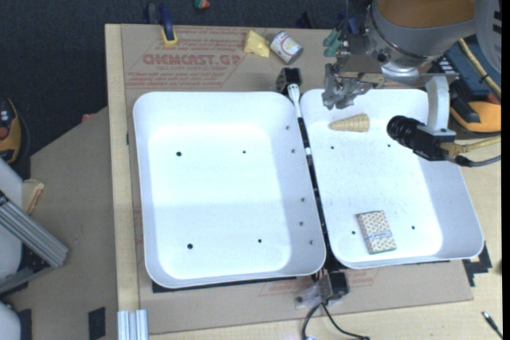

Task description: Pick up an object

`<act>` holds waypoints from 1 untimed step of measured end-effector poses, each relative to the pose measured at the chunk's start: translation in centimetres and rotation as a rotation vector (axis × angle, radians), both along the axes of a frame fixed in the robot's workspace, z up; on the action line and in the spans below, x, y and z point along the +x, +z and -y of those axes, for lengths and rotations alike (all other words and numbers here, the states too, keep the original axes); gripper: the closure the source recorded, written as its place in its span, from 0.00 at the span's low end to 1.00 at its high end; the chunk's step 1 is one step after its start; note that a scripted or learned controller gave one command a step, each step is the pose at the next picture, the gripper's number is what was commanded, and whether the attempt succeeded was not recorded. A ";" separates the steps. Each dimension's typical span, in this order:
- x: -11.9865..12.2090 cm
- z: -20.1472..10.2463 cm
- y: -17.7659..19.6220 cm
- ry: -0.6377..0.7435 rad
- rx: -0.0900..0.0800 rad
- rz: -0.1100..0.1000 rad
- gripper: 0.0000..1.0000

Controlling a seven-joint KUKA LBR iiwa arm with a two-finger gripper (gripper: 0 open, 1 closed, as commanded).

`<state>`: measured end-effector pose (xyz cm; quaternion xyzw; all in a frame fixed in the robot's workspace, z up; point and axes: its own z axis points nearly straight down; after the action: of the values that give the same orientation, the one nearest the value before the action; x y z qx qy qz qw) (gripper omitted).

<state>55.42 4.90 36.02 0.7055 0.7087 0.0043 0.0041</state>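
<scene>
Hovering at the far edge of the right bin (pixel 446 195), the gripper (pixel 341 95) holds nothing; how far it is open cannot be told. Just beside it lies a cone-shaped object (pixel 351 123), probably light, stiff and tapered, so best pinched across its wider end.

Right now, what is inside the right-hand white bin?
The right bin holds an ice-cream cone near its far edge and a small patterned block near the front. The arm hides the bin's far right corner.

A robotics lab: white bins (pixel 159 171) on a cardboard-topped bench (pixel 191 60), cables (pixel 335 318), dark carpet (pixel 64 12).
</scene>
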 end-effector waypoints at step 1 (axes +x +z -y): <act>-3.9 -3.4 -3.7 -0.001 0.001 -0.020 1.00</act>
<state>51.56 8.31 32.32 0.7060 0.7082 -0.0024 -0.0030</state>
